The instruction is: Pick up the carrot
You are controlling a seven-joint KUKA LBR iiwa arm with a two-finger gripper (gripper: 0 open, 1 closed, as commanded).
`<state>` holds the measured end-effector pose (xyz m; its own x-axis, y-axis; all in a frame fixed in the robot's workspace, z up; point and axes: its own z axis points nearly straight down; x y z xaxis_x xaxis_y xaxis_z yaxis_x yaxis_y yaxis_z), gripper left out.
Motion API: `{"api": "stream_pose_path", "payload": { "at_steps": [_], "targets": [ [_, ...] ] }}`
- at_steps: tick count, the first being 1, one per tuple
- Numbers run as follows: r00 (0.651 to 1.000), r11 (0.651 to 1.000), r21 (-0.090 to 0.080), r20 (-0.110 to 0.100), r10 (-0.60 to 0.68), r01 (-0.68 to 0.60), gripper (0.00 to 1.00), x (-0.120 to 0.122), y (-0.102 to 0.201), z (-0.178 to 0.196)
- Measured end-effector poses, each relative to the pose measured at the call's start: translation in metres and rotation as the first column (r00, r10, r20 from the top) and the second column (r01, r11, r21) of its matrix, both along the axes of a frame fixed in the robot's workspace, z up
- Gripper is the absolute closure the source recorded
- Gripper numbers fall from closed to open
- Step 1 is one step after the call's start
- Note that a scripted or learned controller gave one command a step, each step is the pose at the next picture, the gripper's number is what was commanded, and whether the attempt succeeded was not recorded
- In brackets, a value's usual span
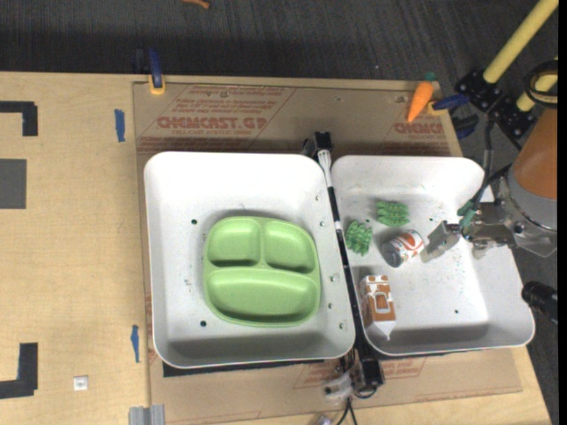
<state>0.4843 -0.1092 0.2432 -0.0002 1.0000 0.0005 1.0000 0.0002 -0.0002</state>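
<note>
Carrot, small orange tapered toy with a green tip (420,101): lies on the brown cardboard sheet (221,113), just beyond the far rim of the right-hand shallow white bin (496,326), beside a blue clamp (449,103). Judged to be the target by shape and colour. Meanwhile, grey two-finger gripper (440,240) low inside that bin, just beside a red-and-white can (403,246), with two green leafy toy pieces (390,212) and an orange-and-white carton (379,297) nearby. Cannot tell whether jaws are released or clenched; nothing visibly grasped. Reads as the approach step, aimed wrongly. Next: calls for rising clear of the bin, crossing its far rim, and descending over the carrot.
</note>
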Motion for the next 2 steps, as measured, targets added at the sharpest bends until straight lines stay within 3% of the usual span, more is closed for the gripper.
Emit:
{"api": "stream_pose_path", "payload": {
  "at_steps": [1, 2],
  "targets": [
    [0.984, 0.984, 0.001, -0.002, -0.179, 0.179, 0.00, -0.005, 0.124, -0.003],
    [0.998, 0.998, -0.001, 0.001, -0.067, 0.067, 0.00, -0.005, 0.064, 0.002]
  ]
}}
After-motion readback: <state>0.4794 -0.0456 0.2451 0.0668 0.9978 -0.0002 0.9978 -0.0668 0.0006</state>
